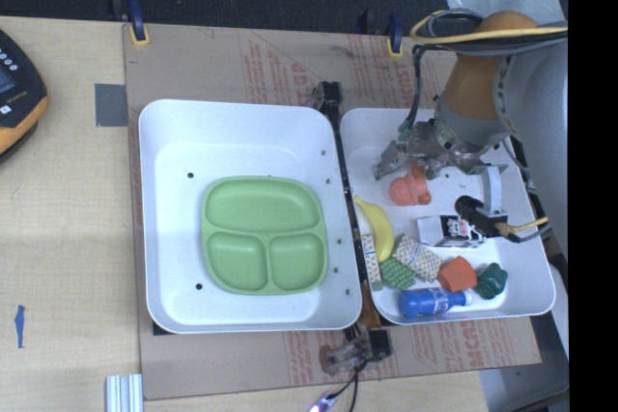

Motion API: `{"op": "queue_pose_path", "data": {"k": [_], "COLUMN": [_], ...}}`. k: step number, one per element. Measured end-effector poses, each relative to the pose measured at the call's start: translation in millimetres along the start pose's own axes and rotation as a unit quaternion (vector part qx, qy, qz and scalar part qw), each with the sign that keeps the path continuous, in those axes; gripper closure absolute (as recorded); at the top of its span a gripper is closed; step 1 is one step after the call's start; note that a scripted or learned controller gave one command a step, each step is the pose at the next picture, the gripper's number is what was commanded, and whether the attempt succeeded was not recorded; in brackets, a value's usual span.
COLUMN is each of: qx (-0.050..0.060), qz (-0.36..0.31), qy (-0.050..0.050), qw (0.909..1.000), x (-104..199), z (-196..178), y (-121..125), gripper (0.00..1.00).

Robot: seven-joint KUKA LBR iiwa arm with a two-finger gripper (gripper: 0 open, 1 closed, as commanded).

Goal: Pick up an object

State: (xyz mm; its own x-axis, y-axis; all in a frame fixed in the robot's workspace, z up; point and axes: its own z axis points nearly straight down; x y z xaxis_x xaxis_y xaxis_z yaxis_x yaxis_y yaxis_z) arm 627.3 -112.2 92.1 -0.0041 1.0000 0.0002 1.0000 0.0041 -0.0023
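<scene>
Two shallow white bins sit side by side on the bench: left bin carries a pale green moulded plastic tray w/ three compartments, lying flat near the bin's centre. Right bin carries the pick candidates, bunched toward its near edge and left wall, which leaves the far half free for arm entry from the right.

Contents, right bin:
- soft salmon-pink lump, approx. rounded, mid-bin, apart from the rest.
- yellow banana-shaped toy, along the left wall.
- blue plastic bottle w/ white cap end, lying flat at the near edge.
- orange-red block touching a dark green rounded piece, near-right corner.
- patterned fabric pieces, between banana and block.
- small white printed card or box, mid-bin.

Gripper is low over the far half of the right bin, just beyond the pink lump. Finger state: cannot tell; metal parts overlap. Nothing is visibly held.

Judgement: pink lump is the likely target, being isolated and nearest the tool, so less risk of snagging neighbours.
</scene>
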Motion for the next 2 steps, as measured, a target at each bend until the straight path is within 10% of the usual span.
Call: {"op": "queue_pose_path", "data": {"k": [1,2], "qx": [0.001,0.000], "qz": [0.000,-0.001], "qy": [0.000,0.000], "qw": [1.0000,1.0000], "x": [18,17], "z": [0,-12], "y": [-29,-28], "gripper": [0.00,1.00]}}
